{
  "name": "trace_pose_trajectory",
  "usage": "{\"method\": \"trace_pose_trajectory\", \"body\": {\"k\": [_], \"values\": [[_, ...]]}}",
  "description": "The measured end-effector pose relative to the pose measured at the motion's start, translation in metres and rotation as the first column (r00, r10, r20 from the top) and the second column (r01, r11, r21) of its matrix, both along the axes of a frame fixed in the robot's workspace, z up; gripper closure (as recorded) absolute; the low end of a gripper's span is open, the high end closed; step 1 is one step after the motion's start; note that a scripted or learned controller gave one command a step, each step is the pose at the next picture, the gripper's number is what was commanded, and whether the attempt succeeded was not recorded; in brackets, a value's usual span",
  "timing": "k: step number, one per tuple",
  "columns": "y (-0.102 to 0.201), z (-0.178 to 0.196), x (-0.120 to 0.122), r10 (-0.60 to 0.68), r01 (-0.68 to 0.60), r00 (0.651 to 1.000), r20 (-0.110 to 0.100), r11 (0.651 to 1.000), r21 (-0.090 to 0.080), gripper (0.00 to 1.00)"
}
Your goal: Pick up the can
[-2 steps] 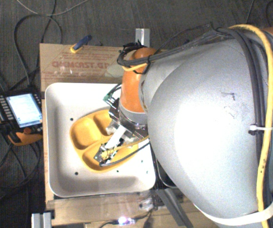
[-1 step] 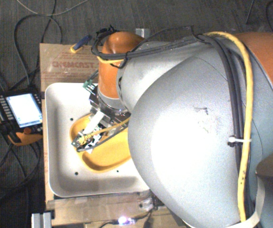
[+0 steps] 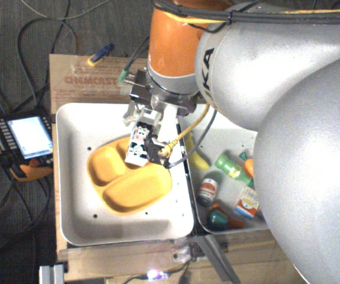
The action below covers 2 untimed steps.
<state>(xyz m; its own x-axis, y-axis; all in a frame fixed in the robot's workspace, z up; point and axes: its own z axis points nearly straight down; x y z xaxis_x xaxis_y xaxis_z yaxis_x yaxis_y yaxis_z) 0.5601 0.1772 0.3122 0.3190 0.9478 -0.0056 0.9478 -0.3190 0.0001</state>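
Observation:
The can point(image 3: 208, 189), small with a red and white label, lies in the right bin point(image 3: 229, 136) near its left wall, among other items. My gripper point(image 3: 143, 142) hangs over the left bin point(image 3: 69, 158), just above the back edge of a yellow two-part dish point(image 3: 128, 182). A small white piece with black spots point(image 3: 137, 145) sits right at the gripper's tip; whether it is held I cannot tell. The gripper is well to the left of the can, with the bins' shared wall between them.
In the right bin around the can are a green bottle point(image 3: 229, 164), a yellow fruit-like piece point(image 3: 199, 158), a small carton point(image 3: 248, 203) and a teal object point(image 3: 217, 219). The grey arm covers that bin's right part. A cardboard sheet point(image 3: 87, 81) lies behind the bins.

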Motion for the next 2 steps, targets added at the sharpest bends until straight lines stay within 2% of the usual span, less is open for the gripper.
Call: {"method": "trace_pose_trajectory", "body": {"k": [1, 2], "values": [[-0.03, -0.05, -0.031, 0.19, -0.19, 0.982, -0.003, 0.982, 0.002, 1.0], [-0.086, -0.071, -0.014, 0.187, -0.187, 0.982, -0.004, 0.982, 0.002, 1.0]]}}
